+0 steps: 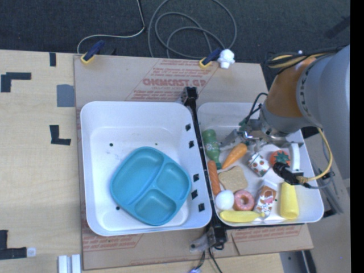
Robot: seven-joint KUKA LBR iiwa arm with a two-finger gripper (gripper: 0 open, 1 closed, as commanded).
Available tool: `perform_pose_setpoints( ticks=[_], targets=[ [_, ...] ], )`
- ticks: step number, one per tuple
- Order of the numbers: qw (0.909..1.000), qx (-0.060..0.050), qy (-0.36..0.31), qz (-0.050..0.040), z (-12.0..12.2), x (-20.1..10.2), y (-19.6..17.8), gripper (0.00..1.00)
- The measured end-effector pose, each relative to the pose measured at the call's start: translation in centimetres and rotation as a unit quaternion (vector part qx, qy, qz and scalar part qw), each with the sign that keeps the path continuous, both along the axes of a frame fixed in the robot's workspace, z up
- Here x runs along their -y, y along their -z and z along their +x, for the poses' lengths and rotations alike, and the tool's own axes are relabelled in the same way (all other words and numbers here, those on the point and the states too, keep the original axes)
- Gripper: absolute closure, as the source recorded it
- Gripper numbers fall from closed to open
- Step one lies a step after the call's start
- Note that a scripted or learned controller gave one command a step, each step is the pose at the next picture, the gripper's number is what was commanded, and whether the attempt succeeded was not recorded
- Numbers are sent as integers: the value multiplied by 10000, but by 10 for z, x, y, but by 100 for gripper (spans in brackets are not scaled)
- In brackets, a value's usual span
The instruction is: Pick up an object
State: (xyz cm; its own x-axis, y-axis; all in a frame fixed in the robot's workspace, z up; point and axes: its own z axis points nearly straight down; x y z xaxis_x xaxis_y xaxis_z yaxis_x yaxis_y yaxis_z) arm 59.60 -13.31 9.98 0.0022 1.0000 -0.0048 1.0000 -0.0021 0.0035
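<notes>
The claw [250,134] hangs low over the far part of the right bin [315,206], at the end of the grey arm [318,95] with its orange band. Its tip is a small tangle of metal against white plastic, and whether it is spread or closed cannot be told; nothing can be seen gripped in it.

Taking the claw as the landmark: just below it, toward the camera, lies an orange carrot [235,155], tilted, its upper end close to the tip. To the claw's left, against the divider between the bins, sits a green bottle-like toy [211,144]. Slightly right and nearer the camera is a white cup with red spots [259,164]. Further toward the camera are a slice of bread [233,179], a pink doughnut [244,200], a white ball [224,199] and a banana [239,216] along the near wall. Well to the left, the other bin holds a blue divided plate [151,185].

As for progress, no object looks lifted: everything rests on the bin floor. The approach seems made, with the carrot the likeliest target; grasping and raising remain.
</notes>
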Motion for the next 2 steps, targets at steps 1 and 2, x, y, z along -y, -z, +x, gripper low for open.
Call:
perform_pose_setpoints(
  ticks=[1, 2],
  targets=[
    [10000, -20, -11, 14, -1, -3, -7, 100],
    [10000, 23, -51, 35, 7, -65, -90, 100]
  ],
)
